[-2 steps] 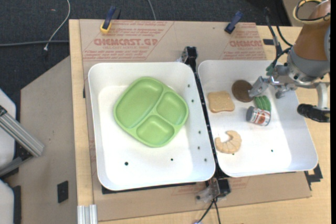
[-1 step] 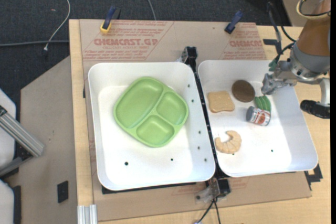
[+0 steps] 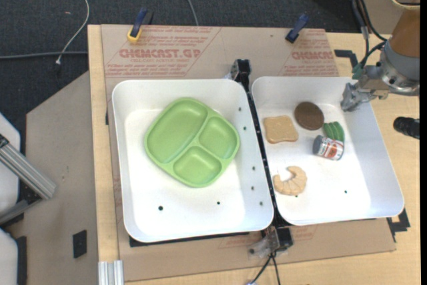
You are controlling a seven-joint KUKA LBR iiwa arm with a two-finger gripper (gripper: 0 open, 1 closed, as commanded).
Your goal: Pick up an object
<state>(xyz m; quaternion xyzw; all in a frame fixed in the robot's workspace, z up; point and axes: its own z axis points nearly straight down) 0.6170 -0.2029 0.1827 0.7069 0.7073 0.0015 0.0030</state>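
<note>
The right bin point(image 3: 373, 190) holds a toast slice point(image 3: 280, 129), a round brown patty point(image 3: 309, 115), a green-topped can lying on its side point(image 3: 329, 145) and a tan croissant point(image 3: 291, 181). My gripper point(image 3: 353, 98) hangs over the bin's far right corner, to the right of the patty and apart from all the food. Nothing is seen between its fingers. The arm, with its orange band point(image 3: 408, 30), comes in from the upper right.
The left bin point(image 3: 133, 203) holds a green three-compartment plate point(image 3: 192, 141). Blue clamps point(image 3: 139, 25) point(image 3: 297, 29) grip the cardboard at the back. A black clip point(image 3: 241, 69) sits between the bins at the far side. Cables lie on the dark floor.
</note>
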